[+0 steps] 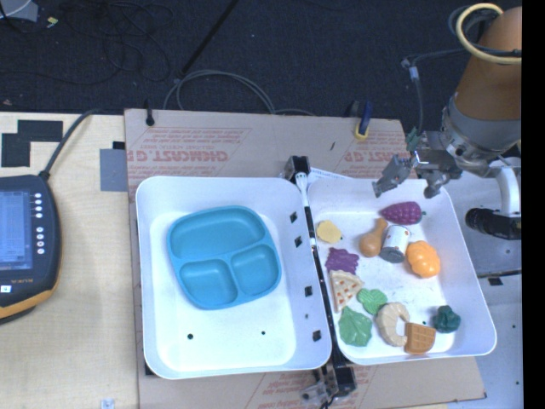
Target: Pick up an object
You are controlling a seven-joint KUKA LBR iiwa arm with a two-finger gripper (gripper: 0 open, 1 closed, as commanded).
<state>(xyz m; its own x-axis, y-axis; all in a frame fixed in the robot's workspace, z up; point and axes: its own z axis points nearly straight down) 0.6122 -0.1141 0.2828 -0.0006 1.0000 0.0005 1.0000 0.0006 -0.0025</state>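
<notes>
Above the right bin's (477, 296) far edge, the jaws (411, 177) hang spread, holding nothing.

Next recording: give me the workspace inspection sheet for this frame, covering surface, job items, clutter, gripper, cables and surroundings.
Surface: cardboard sheet on the bench, bearing two white bins; left bin, right bin.
Job's things: toy foods in the right bin, among them purple grapes, drumstick, small can, orange, pizza slice, green leaf.
Clutter: blue divided tray in the left bin.
Gripper: gripper above the right bin's far edge, fingers spread, nothing between them.
Cables: dark cables across the black floor behind the bench; a grey loop at the cardboard's far edge.
Surroundings: teach pendant on the left.
</notes>
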